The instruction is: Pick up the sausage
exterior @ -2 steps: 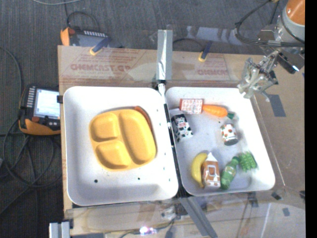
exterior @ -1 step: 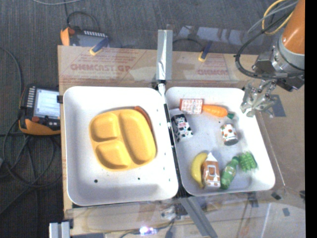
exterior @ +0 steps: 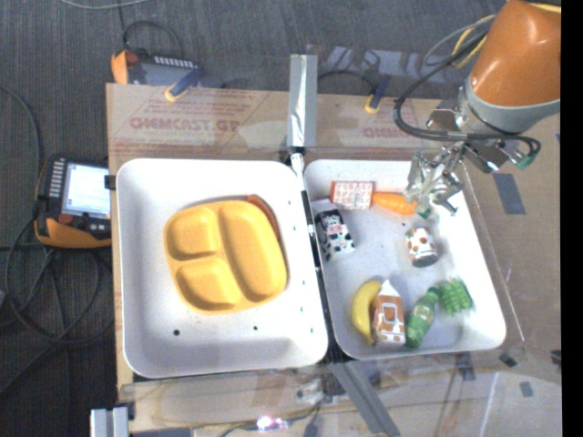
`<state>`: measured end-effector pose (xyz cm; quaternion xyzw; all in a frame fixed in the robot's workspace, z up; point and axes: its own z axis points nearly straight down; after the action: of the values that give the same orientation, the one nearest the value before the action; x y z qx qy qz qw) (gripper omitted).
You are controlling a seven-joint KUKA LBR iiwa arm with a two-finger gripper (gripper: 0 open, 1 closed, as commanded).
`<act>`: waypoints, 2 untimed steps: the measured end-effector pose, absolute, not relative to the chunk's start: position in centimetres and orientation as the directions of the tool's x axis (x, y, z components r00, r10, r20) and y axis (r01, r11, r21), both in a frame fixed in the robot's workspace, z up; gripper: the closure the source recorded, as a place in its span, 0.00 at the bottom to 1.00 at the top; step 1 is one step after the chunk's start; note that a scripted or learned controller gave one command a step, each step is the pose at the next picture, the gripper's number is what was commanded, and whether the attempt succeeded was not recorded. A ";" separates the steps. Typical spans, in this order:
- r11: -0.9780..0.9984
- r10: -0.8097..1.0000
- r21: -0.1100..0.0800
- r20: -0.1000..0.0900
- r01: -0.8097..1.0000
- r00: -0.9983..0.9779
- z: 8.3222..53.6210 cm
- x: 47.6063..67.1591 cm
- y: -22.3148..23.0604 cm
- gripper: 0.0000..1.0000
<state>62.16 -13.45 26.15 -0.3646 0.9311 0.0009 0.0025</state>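
Observation:
A thin reddish-brown curved strip peeks out from under the back right edge of the yellow divided tray in the left bin; it looks like the sausage, mostly hidden by the tray. My gripper hangs over the back right part of the right bin, just right of the carrot. It is far from the sausage and nothing is visibly held in it.
The right bin holds a red-and-white box, a cow-patterned carton, a small can, a banana, a juice carton, a green bottle and a green broccoli-like toy. A raised divider separates the bins.

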 end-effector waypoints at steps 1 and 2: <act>0.706 -0.709 -0.006 -0.005 -0.709 -0.706 9.1 55.4 -12.3 1.00; 0.561 -0.828 -0.002 -0.005 -0.828 -0.560 26.3 56.0 -8.7 1.00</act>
<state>56.01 -8.71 26.31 -0.4688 0.8833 0.0006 0.0028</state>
